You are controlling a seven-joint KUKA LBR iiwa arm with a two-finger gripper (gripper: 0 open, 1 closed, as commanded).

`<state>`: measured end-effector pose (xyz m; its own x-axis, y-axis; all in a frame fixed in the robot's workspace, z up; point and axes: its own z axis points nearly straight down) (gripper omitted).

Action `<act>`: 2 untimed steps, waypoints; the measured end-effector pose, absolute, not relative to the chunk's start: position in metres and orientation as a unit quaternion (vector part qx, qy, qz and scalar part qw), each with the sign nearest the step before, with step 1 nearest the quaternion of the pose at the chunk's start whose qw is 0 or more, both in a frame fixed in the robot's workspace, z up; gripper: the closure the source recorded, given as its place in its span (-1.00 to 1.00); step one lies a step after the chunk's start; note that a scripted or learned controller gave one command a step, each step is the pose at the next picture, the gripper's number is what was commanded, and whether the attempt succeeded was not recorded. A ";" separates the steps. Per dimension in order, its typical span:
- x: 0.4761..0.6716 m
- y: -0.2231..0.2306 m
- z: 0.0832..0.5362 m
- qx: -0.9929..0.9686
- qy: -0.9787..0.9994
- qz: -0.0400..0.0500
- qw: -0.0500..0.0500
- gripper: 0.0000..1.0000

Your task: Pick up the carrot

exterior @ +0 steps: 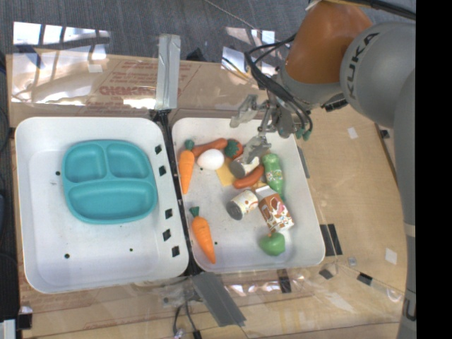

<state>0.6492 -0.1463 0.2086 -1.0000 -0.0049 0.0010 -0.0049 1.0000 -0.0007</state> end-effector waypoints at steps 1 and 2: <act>0.619 -0.136 0.126 -0.005 -1.000 0.005 -0.019 -1.00; 0.615 -0.094 0.095 -0.006 -1.000 0.001 -0.003 -1.00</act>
